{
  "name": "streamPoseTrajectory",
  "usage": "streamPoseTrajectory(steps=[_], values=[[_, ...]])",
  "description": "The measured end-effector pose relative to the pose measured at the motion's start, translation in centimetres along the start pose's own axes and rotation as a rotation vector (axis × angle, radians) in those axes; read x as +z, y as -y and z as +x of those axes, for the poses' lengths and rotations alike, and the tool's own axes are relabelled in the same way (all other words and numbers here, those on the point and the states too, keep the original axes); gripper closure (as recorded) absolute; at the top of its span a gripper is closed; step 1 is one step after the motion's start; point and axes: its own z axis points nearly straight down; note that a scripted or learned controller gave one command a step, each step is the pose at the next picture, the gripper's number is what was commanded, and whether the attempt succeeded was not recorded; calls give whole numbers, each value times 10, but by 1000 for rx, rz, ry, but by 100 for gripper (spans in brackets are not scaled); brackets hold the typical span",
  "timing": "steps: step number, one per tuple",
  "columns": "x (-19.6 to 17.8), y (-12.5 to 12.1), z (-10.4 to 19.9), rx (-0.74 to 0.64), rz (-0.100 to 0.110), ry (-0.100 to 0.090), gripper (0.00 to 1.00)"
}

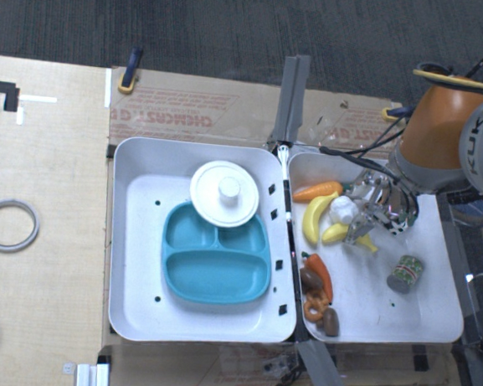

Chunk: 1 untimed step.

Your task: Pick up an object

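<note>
Whether anything is sitting between the jaws cannot be told. The gripper is hanging low in the right bin, just over the bananas, beside the carrot. Nothing is lifted yet; grasp and raise are remaining, judging by this.

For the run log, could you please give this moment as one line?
gripper: over right bin, at banana | grasp: unclear | carrot: beside banana
</note>
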Motion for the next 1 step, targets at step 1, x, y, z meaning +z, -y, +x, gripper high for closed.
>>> streamPoseTrajectory(steps=[1], values=[[0,-40,59,276,2,-3,0]])
